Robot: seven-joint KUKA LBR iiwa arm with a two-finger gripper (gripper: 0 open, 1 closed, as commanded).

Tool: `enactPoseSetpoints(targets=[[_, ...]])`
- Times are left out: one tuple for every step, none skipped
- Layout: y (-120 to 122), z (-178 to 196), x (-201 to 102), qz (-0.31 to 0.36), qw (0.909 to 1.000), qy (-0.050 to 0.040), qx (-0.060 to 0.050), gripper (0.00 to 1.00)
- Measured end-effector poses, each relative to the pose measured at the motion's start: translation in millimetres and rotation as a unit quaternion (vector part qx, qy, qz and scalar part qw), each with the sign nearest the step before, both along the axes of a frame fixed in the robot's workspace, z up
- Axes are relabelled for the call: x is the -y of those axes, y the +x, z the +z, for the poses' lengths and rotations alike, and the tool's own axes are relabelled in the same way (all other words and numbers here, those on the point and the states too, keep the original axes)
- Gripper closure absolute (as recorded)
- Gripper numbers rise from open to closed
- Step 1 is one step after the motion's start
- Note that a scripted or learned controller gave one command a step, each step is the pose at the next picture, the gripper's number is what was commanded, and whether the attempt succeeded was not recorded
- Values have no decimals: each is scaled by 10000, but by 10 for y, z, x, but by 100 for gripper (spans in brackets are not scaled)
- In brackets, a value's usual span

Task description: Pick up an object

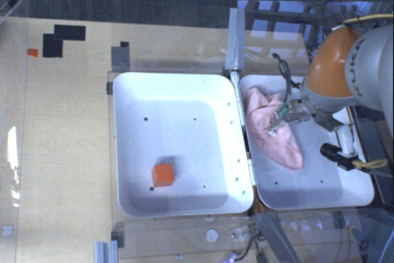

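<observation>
A crumpled pink cloth (271,129) lies in the right bin (320,191), against its left wall. My gripper (278,121) is down on the cloth's right side, its tips touching or pressed into the folds. Whether any cloth is between the fingers cannot be made out. A small orange block (163,175) sits in the left bin (178,95), toward its near left corner, far from the gripper.
The arm's orange band and grey wrist (345,71) hang over the right bin's far right part. A metal divider (241,132) separates the two bins. Black shapes (61,39) and a small orange marker (32,53) lie on the wooden bench at the far left.
</observation>
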State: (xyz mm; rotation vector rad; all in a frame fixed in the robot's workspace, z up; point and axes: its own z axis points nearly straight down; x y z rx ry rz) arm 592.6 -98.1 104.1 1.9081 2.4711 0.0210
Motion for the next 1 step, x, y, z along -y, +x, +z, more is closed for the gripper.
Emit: enactPoseSetpoints(targets=[[779, 427, 53, -277, 9996, 3, -79, 100]])
